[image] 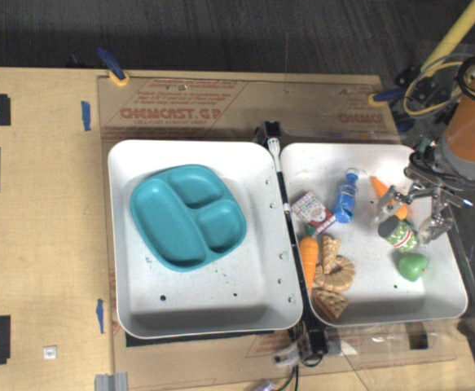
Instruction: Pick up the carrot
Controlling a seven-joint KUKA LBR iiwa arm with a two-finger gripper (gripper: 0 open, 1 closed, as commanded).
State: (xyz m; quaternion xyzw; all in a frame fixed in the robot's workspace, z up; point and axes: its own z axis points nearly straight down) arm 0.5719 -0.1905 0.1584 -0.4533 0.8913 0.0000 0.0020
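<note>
A dark carpeted floor is seen beyond a tan worktop (pixel 41 243), on which two white bins are set side by side.

Nearest the camera, in the right bin (pixel 453 300), tan bread-like pieces (pixel 333 275) are heaped against the front-left corner. Touching their left side, pressed close to the bin's left wall, the carrot (pixel 309 253) is found: a short orange piece lying roughly along that wall. It is judged to be a light, stiff plastic toy with a smooth, somewhat slippery skin, unlikely to be damaged by a firm squeeze. A hold across its middle is suggested, but room is short, with the wall on one side and the bread on the other; a grip across the freer upper end may be easier.

Toward the front-right, a green ball (pixel 413 265) is seen, with a small green-and-white can (pixel 400 235) just behind it. The jaws (pixel 416 208) are placed above this can, near the right wall and well apart from the carrot; they appear spread, and nothing is seen held between them.

Further back lie a red-and-white packet (pixel 311 208), a blue bottle (pixel 346 196) and a small orange piece (pixel 380 186).

In the left bin (pixel 131 300) a teal divided plate (pixel 188 216) is laid.
</note>
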